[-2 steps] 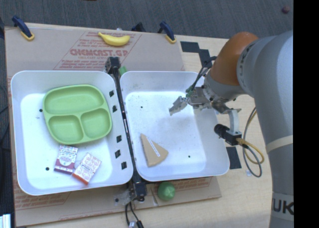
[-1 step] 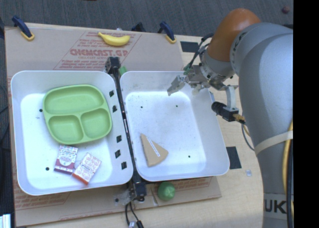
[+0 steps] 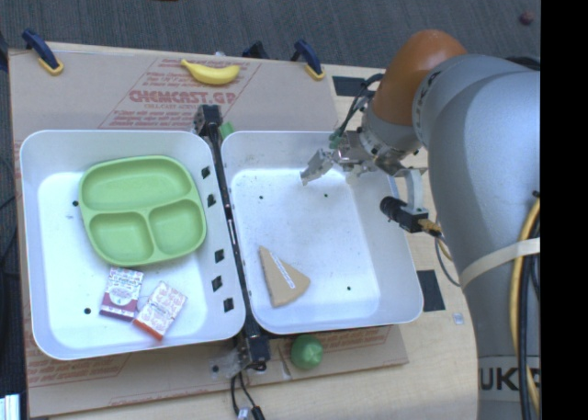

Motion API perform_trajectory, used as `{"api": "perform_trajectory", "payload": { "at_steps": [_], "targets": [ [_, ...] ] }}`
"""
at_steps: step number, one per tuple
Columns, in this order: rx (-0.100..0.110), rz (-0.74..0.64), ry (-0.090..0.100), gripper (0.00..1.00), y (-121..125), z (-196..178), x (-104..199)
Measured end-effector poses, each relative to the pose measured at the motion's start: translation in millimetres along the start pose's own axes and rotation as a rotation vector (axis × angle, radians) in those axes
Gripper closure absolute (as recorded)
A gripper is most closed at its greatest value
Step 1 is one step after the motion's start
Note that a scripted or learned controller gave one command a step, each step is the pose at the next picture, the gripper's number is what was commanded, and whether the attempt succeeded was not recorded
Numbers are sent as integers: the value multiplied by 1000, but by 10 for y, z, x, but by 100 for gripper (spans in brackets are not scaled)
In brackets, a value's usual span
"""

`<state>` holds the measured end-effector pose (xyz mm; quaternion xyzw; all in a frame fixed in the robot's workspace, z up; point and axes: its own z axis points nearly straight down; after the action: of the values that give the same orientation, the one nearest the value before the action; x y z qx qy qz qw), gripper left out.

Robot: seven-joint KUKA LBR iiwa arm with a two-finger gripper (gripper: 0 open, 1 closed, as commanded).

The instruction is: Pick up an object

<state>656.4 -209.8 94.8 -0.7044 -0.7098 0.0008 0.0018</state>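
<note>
The gripper (image 3: 317, 168) is seen at the upper edge of the right bin (image 3: 395, 294), fingers apparently parted, nothing held. The approach step is judged under way; descent toward the pizza-slice wedge (image 3: 280, 278), lower centre, would be required.

Tabletop (image 3: 441, 354) covered by a printed cardboard sheet (image 3: 165, 87) held with blue clamps (image 3: 42, 51), bearing two white bins: left bin (image 3: 37, 225) and right bin (image 3: 386, 271), touching along a central seam. A yellow banana (image 3: 211, 70) lies on the cardboard behind the bins; a green ball (image 3: 307, 351) rests at the front edge.
</note>
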Motion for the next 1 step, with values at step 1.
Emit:
{"api": "perform_trajectory", "payload": {
  "at_steps": [1],
  "targets": [
    [0,-4,1,100,8,-112,8]
  ]
}}
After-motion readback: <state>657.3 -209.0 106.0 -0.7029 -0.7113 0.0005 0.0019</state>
